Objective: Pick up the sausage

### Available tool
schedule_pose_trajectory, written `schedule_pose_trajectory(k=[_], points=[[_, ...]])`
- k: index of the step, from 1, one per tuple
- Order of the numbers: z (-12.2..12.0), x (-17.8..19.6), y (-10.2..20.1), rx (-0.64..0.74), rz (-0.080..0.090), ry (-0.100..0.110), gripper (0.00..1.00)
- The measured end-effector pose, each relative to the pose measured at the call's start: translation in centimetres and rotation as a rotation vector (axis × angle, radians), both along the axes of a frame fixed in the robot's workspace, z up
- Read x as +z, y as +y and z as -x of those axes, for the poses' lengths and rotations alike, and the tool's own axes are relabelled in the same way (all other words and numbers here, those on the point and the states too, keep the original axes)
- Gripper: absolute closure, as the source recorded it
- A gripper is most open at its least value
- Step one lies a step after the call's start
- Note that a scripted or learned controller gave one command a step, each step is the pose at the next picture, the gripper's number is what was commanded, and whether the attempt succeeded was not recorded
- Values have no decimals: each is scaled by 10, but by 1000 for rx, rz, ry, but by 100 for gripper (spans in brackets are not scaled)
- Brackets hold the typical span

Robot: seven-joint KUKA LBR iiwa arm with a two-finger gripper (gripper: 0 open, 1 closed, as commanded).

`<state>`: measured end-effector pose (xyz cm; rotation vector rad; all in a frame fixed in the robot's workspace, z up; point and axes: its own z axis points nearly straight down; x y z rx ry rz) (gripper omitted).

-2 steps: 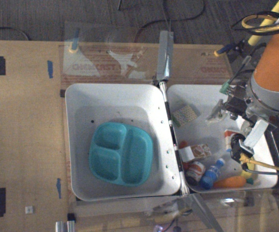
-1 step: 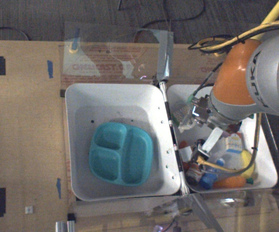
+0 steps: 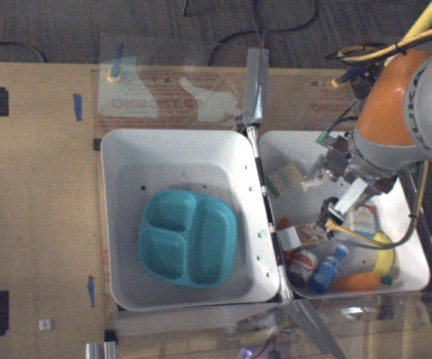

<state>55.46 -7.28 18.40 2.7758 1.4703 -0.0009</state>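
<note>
Claw [image 3: 328,217]: low over the right bin [image 3: 291,146], a little toward 9 o'clock from the bin's middle, on the grey arm [image 3: 425,111] that comes in from 2 o'clock. Whether it is spread or pressed together cannot be told; its tip is a dark blur against the clutter. Nothing visibly pinched.

Sausage [image 3: 311,235]: taken to be the small brownish piece at 7 o'clock from the claw, just beside the tip. Contact cannot be judged. It lies on the bin floor toward the bin's 8 o'clock side, close to the wall shared with the left bin. Too blurred to be certain of the identification.

Other contents, right bin:
- pale waffle-patterned square [image 3: 285,178], at 10 o'clock from the claw, near the dividing wall.
- white carton with red print [image 3: 363,220], at 3 o'clock from the claw, near it.
- banana [image 3: 383,259], at 4 o'clock, against the bin's lower right side.
- orange carrot [image 3: 358,281], along the 6 o'clock wall.
- blue bottle [image 3: 326,270], at 6 o'clock from the claw, tilted, touching the carrot's end.
- red-and-white can [image 3: 302,265], just beside the bottle at its 9 o'clock.

Left bin [image 3: 122,152]: holds a teal divided plate [image 3: 188,238], three compartments, lying flat toward the 5 o'clock part of the floor.
</note>
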Motion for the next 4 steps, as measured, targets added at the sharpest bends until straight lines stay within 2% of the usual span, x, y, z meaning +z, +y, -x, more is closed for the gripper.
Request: schedule_pose_trajectory(k=[1, 2, 3, 4], points=[[11, -95, -32, 110, -2, -9, 0], [-29, -13, -69, 251, 0, -1, 0], [-13, -96, -42, -252, 0, -5, 0], [-100, -59, -77, -249, -1, 1, 0]])
